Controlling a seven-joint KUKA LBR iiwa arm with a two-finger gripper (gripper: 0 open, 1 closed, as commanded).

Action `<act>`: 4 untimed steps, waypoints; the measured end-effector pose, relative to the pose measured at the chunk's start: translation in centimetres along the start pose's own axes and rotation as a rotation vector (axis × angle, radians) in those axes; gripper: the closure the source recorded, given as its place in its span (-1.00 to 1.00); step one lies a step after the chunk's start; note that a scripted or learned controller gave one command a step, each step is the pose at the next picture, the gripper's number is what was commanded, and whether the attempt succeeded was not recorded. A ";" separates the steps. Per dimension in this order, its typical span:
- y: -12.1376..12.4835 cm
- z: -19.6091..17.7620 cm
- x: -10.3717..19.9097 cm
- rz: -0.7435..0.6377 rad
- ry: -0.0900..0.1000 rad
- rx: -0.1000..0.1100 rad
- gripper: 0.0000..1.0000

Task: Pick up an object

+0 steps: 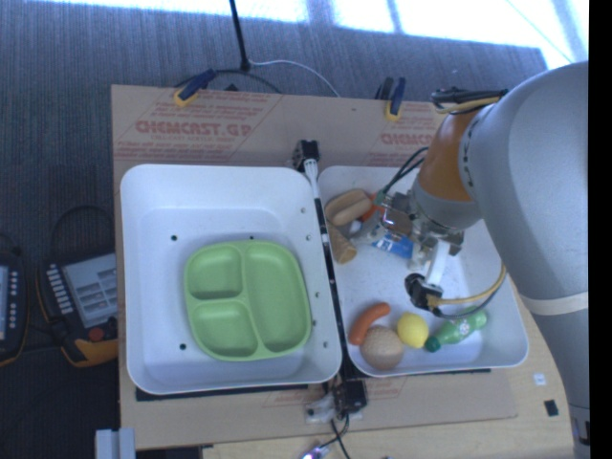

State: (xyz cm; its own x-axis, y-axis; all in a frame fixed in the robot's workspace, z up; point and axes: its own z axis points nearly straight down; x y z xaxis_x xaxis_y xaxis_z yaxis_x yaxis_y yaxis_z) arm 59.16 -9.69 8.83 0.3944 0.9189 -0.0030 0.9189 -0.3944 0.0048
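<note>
Hovering gripper sits just beside blue packet; its grip cannot be told.

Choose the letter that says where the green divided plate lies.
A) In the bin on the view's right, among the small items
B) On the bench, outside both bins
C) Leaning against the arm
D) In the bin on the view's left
D: the green divided plate lies flat on the floor of the left-hand bin.

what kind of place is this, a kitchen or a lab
Likely a robotics lab bench, not a kitchen: a robot arm reaches over a white bin holding a toy lemon, plus a green divided plate.
</note>
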 end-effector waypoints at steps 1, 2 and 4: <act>0.0 0.0 0.0 0.000 0.000 -0.001 -1.00; 0.0 0.0 0.0 0.000 0.000 -0.001 -1.00; 0.5 0.0 -1.4 -0.771 -0.002 -0.003 -1.00</act>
State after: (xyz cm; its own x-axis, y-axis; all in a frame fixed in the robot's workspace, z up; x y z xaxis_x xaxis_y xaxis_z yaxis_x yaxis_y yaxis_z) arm 59.04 -11.15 8.87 -0.3576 0.9339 -0.0079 0.9339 0.3576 0.0032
